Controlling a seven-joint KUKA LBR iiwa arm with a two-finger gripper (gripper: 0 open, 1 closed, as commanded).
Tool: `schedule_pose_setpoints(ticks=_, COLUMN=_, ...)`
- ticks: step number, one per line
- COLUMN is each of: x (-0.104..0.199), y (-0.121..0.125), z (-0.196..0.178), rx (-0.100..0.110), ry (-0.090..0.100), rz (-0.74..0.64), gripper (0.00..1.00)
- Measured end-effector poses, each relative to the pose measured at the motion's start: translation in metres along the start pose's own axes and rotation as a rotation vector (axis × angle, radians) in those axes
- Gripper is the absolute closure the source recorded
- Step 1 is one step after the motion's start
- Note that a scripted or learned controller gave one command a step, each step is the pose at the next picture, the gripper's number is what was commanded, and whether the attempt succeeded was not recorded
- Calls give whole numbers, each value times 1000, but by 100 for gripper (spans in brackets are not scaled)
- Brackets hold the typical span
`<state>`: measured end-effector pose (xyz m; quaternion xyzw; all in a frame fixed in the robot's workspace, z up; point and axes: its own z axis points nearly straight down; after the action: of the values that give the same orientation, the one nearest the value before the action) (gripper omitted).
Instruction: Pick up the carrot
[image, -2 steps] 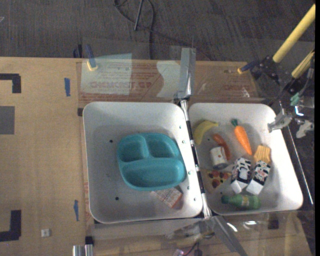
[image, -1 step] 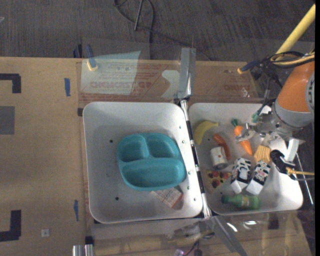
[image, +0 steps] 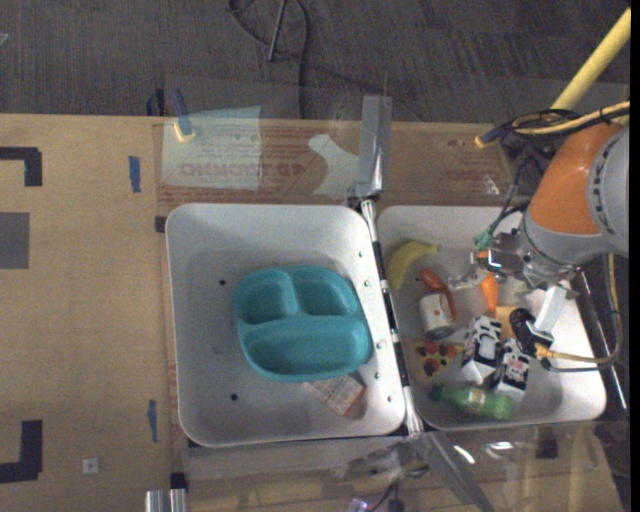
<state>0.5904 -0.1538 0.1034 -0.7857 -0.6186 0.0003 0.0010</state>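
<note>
The carrot, a short orange stick, lies in the right bin toward its far side, just under the arm's wrist. My gripper hangs below it in the view, over the bin's near middle. Its two white-and-black fingers stand a little apart, open, with nothing between them. The carrot lies about a finger's length beyond the fingertips and is not touched by them.
The right bin also holds a yellow banana, a small red-orange piece, a white can, small coloured bits and a green bottle by the near wall. A teal divided plate and a small packet lie in the left bin.
</note>
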Motion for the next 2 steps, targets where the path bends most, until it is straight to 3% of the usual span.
schedule_pose_setpoints(ticks=1, x=1, y=1, z=-10, rx=-1, ry=0, rz=-2, gripper=100)
schedule_pose_setpoints(ticks=2, x=-67, y=-29, z=13, rx=-12, ry=-1, rz=111, gripper=100)
